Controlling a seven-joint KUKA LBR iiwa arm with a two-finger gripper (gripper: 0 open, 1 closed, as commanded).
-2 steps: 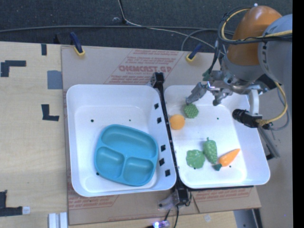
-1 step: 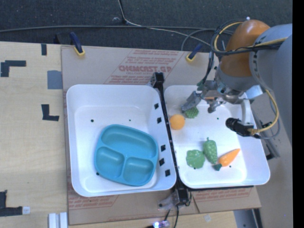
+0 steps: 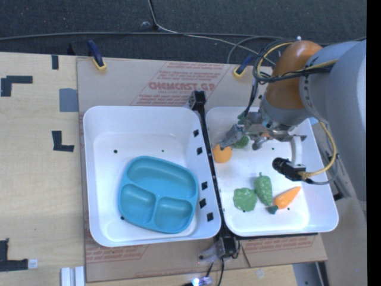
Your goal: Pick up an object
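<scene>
Arm: grey, with an orange band, reaching in from the right over the right bin.
Pincer: low in the right bin, near its upper left part, pointing left. Clenched or released: cannot tell.
Orange ball: small and round, in the right bin by the left wall, just below the pincer tip. Touching it or not: cannot tell.
Small green thing: just beside the pincer, partly hidden, too small to name.
Green lump: low in the right bin, lying flat.
Green pepper: just right of the green lump, touching or almost touching it.
Carrot: orange, tilted, just right of the green pepper.
Right bin: white and shallow, holding all the small toys.
Left bin: white and shallow, touching the right bin along the middle.
Blue tray: three parts, lying flat in the left bin.
Surface: pale wood with black tape marks, brown cardboard under both bins.
</scene>
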